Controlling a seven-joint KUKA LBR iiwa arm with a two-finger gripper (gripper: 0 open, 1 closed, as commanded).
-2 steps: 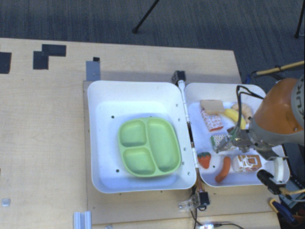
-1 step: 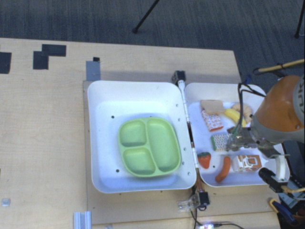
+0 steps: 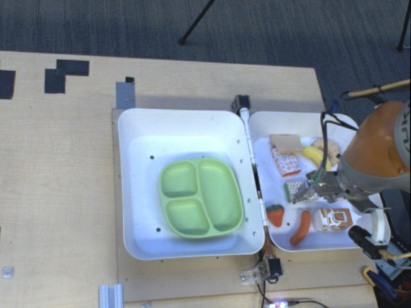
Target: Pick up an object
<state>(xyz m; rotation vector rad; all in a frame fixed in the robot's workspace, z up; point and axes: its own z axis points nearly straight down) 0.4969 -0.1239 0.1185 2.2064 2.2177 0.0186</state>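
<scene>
The right bin [image 3: 277, 239] holds several toy foods. Among them are a red sausage [image 3: 300, 228], a red strawberry [image 3: 275, 215], a yellow banana [image 3: 313, 154], a red-and-white packet [image 3: 287, 164], a green-patterned packet [image 3: 294, 189] and an orange-and-white carton [image 3: 335, 219]. My gripper [image 3: 316, 188] hangs low over the middle of this bin, right beside the green-patterned packet and just below the banana. The arm's orange band [image 3: 379, 147] covers the bin's right side.
The left bin [image 3: 138, 172] carries a green divided plate [image 3: 201, 197]. A tan piece [image 3: 284, 142] lies at the back of the right bin. Cables and a small clamp [image 3: 263, 271] sit at the bench's front edge.
</scene>
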